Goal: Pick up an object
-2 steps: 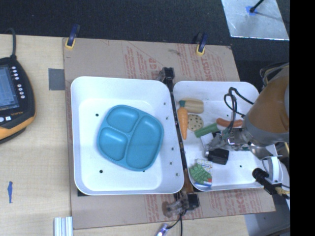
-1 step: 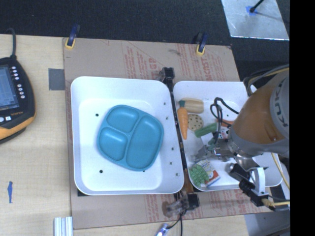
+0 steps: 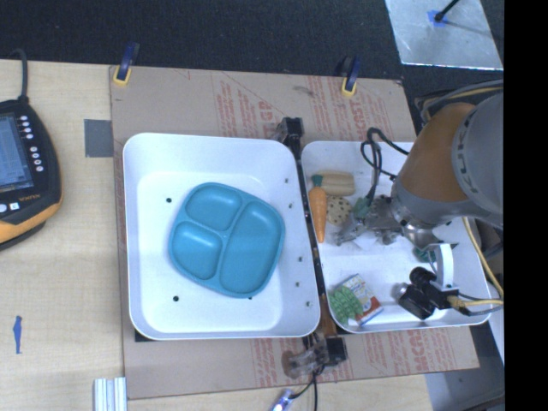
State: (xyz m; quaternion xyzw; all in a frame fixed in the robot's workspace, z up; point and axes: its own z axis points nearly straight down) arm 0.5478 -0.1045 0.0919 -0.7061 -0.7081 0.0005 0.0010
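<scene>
Single fixed overhead view, slanted down onto both bins [image 3: 137, 229].

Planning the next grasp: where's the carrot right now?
The carrot lies in the right bin, along its left wall, just below the tan block.

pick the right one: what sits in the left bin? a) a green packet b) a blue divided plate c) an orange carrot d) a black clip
b, since the blue divided plate lies alone on the floor of the left bin, while the carrot and the green packet lie in the right bin.
</scene>
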